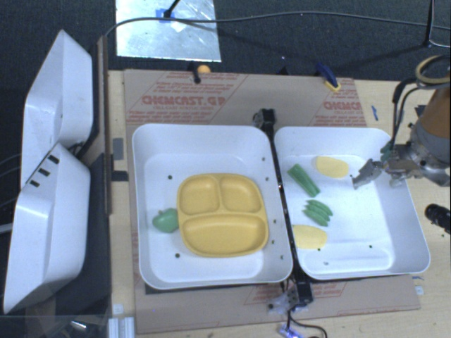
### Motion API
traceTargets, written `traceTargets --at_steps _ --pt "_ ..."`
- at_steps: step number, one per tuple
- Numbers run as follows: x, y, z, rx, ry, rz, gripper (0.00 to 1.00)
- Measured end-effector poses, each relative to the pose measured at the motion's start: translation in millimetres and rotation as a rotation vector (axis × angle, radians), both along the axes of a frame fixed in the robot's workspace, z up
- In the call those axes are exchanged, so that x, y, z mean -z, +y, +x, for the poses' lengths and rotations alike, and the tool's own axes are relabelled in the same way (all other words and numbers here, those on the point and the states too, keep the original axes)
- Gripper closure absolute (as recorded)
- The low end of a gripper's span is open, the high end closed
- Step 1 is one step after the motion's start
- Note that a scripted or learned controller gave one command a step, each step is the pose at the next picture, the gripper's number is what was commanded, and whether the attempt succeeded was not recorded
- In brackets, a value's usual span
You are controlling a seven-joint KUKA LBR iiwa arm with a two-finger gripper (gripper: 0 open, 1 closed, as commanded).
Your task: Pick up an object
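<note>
Just left of the gripper (pixel 361 177) lies the yellow piece (pixel 331 166), long axis left-right (finger state cannot be told; nothing is seen held).

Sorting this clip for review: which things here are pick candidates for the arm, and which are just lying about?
Job:
gripper, over the right bin
upper yellow piece, nearest it
long green piece
green pod
lower yellow piece

Lying about:
yellow divided tray and green lump in the left bin
orange knob

Two bins, side by side
Yellow divided plastic tray (pixel 223 213) lies in left white bin (pixel 148 146); green bean pods (pixel 304 179) lie in right white bin (pixel 402 238).
</note>
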State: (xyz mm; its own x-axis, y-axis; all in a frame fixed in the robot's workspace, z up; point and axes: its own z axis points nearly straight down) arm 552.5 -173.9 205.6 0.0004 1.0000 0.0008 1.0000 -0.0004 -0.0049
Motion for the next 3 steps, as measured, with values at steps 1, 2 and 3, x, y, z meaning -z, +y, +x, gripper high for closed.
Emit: traceTargets --at_steps 1,2,3 --pt "-2.9 0.1 1.3 -0.001 -0.006 -0.001 0.00" --pt "39.8 -3.1 4.1 0.000 -0.002 0.000 0.00" --pt "97.6 -4.6 11.2 0.000 -0.001 0.000 0.00"
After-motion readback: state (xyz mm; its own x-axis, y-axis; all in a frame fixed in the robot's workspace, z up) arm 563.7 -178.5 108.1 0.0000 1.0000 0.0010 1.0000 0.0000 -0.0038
